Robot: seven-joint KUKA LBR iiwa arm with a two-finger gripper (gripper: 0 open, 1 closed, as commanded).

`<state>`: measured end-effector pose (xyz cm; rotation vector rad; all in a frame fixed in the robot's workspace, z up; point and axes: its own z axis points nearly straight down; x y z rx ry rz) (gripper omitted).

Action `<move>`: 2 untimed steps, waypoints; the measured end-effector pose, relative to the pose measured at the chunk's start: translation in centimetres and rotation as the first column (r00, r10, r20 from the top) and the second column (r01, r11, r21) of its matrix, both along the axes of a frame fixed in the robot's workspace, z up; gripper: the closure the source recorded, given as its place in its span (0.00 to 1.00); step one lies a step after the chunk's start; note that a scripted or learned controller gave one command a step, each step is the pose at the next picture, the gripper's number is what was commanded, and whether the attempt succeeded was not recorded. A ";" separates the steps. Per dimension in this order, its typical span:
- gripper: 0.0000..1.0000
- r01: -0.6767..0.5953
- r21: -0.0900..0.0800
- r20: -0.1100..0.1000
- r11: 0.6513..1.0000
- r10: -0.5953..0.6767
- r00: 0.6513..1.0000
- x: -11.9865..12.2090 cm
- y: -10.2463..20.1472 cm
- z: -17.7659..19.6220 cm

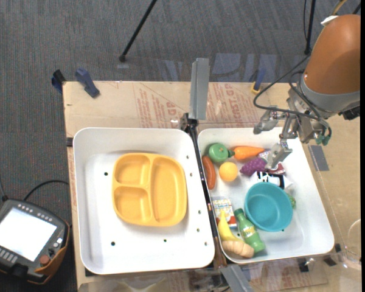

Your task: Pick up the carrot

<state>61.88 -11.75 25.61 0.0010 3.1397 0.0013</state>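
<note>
Nearest me, a green plastic bottle (249,230) lies in the right white bin (319,224). At this bin's far side, the small orange toy carrot (248,152) lies beside a green apple (218,152). It looks light, stiff and smooth; I would pinch its thick middle. My gripper (278,157) hovers just right of it; whether it is open I cannot tell.

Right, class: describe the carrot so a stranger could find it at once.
Look in the right bin, along its far edge. The carrot lies there between a green apple and purple grapes. It alone is orange and tapered.
</note>
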 end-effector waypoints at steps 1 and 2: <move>0.00 -0.129 0.005 -0.014 0.992 0.129 0.991 1.2 1.9 -14.8; 0.00 0.215 0.000 -0.003 0.977 -0.215 0.977 2.6 3.9 -16.9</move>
